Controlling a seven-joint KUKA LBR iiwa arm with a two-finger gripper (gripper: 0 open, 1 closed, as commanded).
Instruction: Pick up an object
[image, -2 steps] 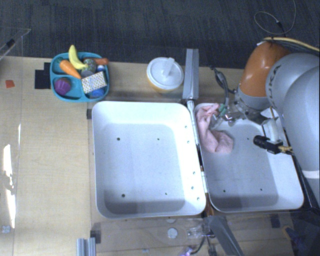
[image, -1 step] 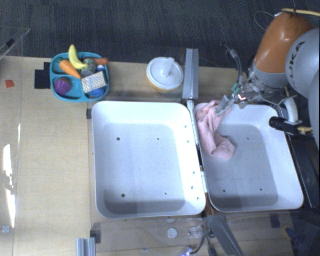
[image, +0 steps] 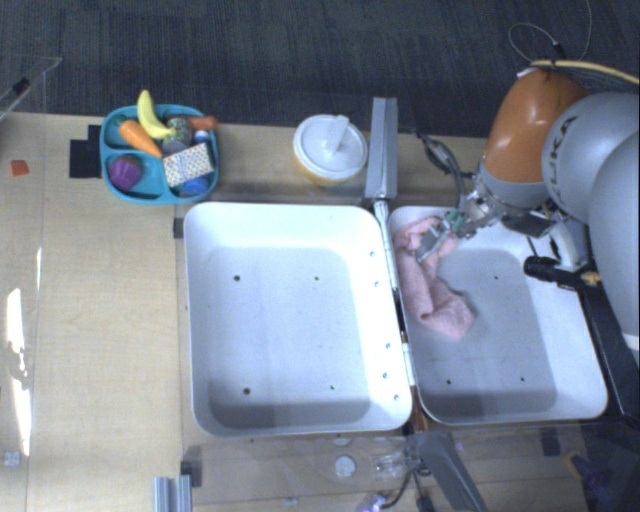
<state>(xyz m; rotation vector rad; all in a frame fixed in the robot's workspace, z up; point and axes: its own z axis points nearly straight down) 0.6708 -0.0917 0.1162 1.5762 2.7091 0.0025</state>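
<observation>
A grey KUKA arm with an orange band reaches in over the right-hand white bin, its jaws lowered at the upper left part of that bin. The jaws sit directly on the top end of a crumpled pink cloth, and the fabric there appears gathered around their tips; whether they are clenched on the cloth or merely pressed into it cannot be told from this angle. From the jaws the cloth trails downward along the bin's left wall and ends in a bunched fold below them, resting on the bin floor.

To the left of the jaws, across the divider where the two containers meet, lies the left-hand white bin, with only small dark dots marking its floor. Up and to the left of the jaws, on the wooden tabletop, stands a white lidded cup with a yellow base, just beside a grey upright post. Farther left again, well apart from the jaws, a blue divided tray holds toy food: a yellow banana, an orange carrot, a purple piece and a pale speckled block. A small red marker sits at the tabletop's far left edge.
</observation>
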